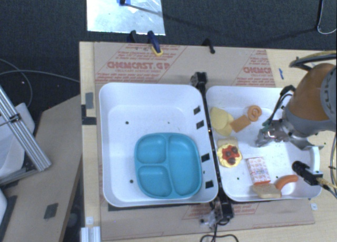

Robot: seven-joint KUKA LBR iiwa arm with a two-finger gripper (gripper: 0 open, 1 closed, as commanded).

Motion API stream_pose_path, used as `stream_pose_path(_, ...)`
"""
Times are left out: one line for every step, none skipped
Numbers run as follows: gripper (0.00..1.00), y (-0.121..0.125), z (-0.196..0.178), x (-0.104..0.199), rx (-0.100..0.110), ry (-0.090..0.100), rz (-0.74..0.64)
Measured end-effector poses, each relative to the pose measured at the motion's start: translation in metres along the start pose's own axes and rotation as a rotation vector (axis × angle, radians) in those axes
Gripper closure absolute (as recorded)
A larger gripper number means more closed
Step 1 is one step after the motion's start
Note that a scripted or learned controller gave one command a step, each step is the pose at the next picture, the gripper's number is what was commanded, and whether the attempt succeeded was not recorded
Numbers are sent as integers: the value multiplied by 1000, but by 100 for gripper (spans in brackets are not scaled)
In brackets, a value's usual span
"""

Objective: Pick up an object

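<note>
Nearest candidate: tan roll with spiral end (247, 119), upper middle of right bin (274, 94), long axis running lower-left to upper-right, spiral end highest. Lies up and to the left of gripper (267, 136), near but apart, nothing between.

Just left of roll: pale yellow lump (221, 120), close against it. Below those: round yellow tart with red top (229, 154). Further down: small red-and-white packet (258, 169), then orange sausage (287, 181) beside a tan bread slice (266, 191) at bin's lower edge.

Gripper low over bin floor at mid-right, nothing seen between fingers; open or closed — cannot tell at this resolution. Grey arm with orange band (315, 96) entering from right.

Left bin (121, 109) holding only blue divided plate (168, 165), well apart from gripper, across the divider.

Judgement: roll is the shortest reach; short shift up-left, closing across its narrow width, not along the axis.
</note>
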State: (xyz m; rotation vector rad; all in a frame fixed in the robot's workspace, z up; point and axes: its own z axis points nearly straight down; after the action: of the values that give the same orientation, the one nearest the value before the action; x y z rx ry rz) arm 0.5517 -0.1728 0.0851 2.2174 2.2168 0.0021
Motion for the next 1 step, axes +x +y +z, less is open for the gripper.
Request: stream_pose_path(100,-1,-10,2,1,2,-2)
